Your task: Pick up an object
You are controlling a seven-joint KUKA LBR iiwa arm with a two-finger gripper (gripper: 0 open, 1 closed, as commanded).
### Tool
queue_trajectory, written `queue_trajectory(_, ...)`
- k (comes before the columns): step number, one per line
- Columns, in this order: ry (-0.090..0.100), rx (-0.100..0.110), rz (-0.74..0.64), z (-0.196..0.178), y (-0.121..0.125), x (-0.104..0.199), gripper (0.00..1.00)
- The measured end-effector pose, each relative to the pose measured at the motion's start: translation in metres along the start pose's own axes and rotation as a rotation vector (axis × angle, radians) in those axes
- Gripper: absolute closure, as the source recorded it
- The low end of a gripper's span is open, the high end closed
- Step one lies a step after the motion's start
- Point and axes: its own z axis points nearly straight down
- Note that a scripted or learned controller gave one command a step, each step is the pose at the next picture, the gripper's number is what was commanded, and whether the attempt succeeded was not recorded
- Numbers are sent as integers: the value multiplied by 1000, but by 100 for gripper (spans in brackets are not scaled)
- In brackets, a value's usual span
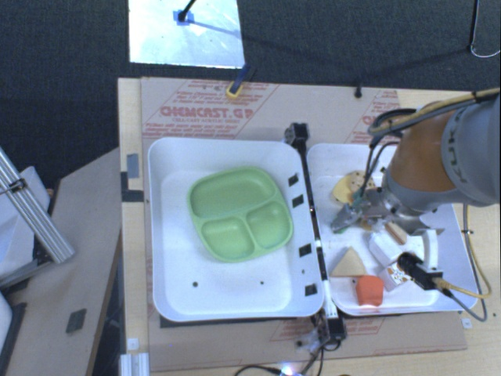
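- Objects for picking lie in the right bin (321, 171), scattered around the gripper (344, 219), which hangs low over that bin's left-centre part.
- Nearest of them is a tan wedge (349, 264), just below the gripper toward the near rim, lying on the bin floor and apart from the fingertips.
- An orange-red block (370, 291) sits further out in the same direction, just beyond the wedge and close to the bin's near edge.
- A pale yellow round piece (350, 186) lies just above the gripper, partly hidden behind cables and the wrist.
- To the gripper's right, under the arm, are a white piece (383, 249) and a small reddish-tan item (395, 232), too covered to make out clearly.
- The gripper's grey fingers point down and to the left; whether they are apart or closed cannot be told, and nothing is visibly between them.
- The grey arm (462, 151) with its orange band (419, 159) rises away to the right.
- Far to the gripper's left, in the left bin (168, 288), rests a green divided plate (239, 212) with three compartments.
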Motion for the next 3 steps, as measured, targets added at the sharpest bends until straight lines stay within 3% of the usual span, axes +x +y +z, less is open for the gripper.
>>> queue_trajectory(1, 0, -2, -1, 24, 0, 0, 0)
queue_trajectory(2, -1, -5, -1, 13, 1, 0, 100)
queue_trajectory(3, -2, -9, -1, -46, -6, -1, 100)
